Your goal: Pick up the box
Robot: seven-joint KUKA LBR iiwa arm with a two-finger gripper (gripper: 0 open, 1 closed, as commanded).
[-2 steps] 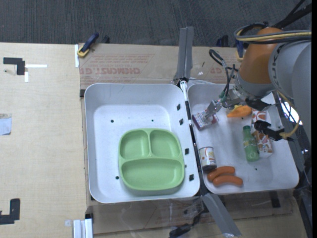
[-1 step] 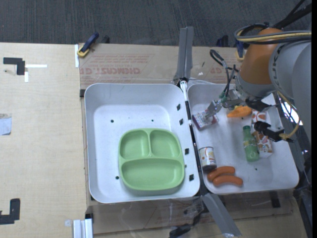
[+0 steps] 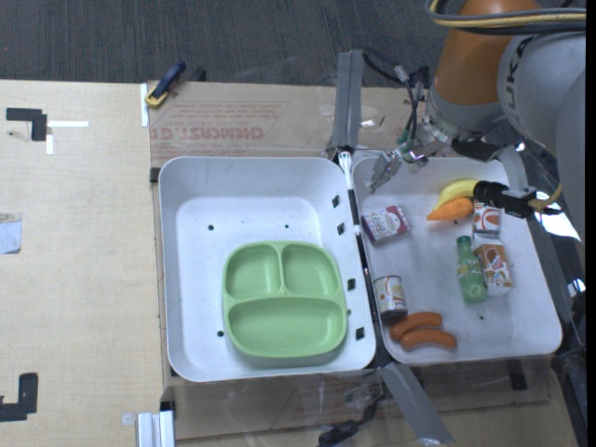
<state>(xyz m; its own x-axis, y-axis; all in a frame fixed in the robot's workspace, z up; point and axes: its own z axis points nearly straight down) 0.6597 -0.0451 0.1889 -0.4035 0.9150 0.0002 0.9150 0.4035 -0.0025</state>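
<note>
Jaws [image 3: 384,168] apart and empty over right bin [image 3: 540,329] corner, box [image 3: 386,223] just below, arm [image 3: 503,54] cut off at right

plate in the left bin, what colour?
Light green: the divided plate, three compartments, lying in the left bin. Shows in the camera view.

The bench [image 3: 74,277] is holding two white bins side by side, the left bin [image 3: 186,277] and the right bin [image 3: 531,324].
</note>
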